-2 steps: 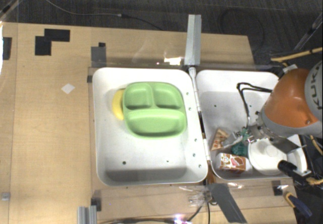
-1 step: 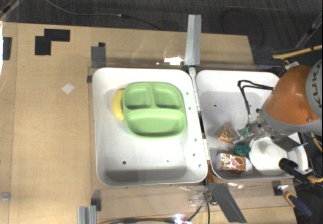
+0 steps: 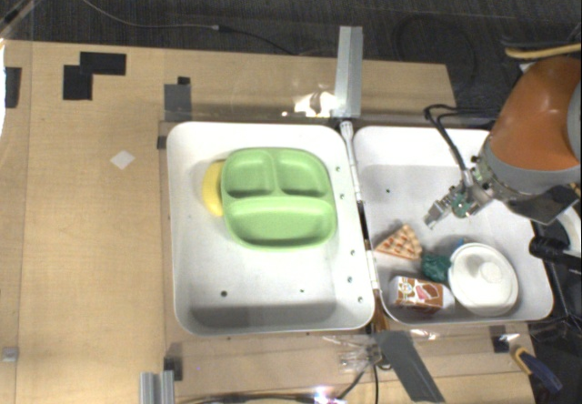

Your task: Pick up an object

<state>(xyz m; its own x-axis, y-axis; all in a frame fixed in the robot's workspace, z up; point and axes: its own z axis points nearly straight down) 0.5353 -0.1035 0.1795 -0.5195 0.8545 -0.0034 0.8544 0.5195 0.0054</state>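
In the right bin (image 3: pixel 400 161) a toy pizza slice (image 3: pixel 400 243) lies near the left wall. Below it rests a brown carton (image 3: pixel 419 293). A teal object (image 3: pixel 437 266) sits between them and a white round bowl (image 3: pixel 483 277) at the front right. My gripper (image 3: pixel 447 208) hangs over the middle of this bin, up and to the right of the pizza slice and just above the bowl, with nothing visibly in it. The left bin (image 3: pixel 195 284) holds a green divided plate (image 3: pixel 275 196) with a yellow object (image 3: pixel 211 189) poking out at its left edge.
A metal post (image 3: pixel 349 75) stands at the back between the two bins. Black cables (image 3: pixel 446 134) run along the arm over the right bin's back. The wooden bench (image 3: pixel 82 238) spreads out to the left.
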